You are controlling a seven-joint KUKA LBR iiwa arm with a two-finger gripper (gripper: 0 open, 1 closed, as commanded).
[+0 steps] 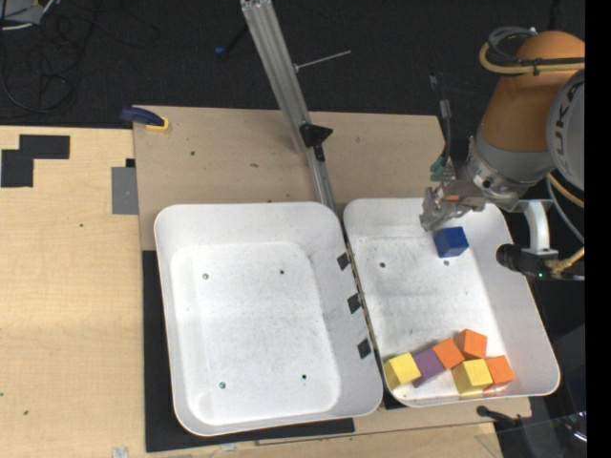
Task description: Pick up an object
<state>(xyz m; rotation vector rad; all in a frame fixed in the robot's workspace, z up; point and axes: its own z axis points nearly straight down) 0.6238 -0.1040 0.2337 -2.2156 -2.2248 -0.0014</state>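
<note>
My end effector hangs over the right bin, toward its far edge at about one o'clock from that bin's middle. My grey wrist and the orange band come in from the three o'clock side of the view. How far my fingers are spread I cannot tell; from above they merge with the metal of the wrist, and I see nothing between them.

A blue cube lies on the bin floor just beside my end effector, at roughly five o'clock from the fingertips. It looks very close to them, but I cannot tell whether anything touches it.

The other blocks are bunched in the near corner of the same bin, at about five o'clock from its middle and well apart from the blue cube. A yellow cube sits at the nine o'clock end of the cluster, with a purple block touching it. An orange block lies next along. A second orange block lies at the twelve o'clock side of the bunch. A second yellow cube and a third orange block sit at the three o'clock end, close to the bin wall.

The left bin lies at nine o'clock from the right one, their rims side by side. Both rest on the worktop. A slanted metal rail rises from between the bins toward eleven o'clock.
</note>
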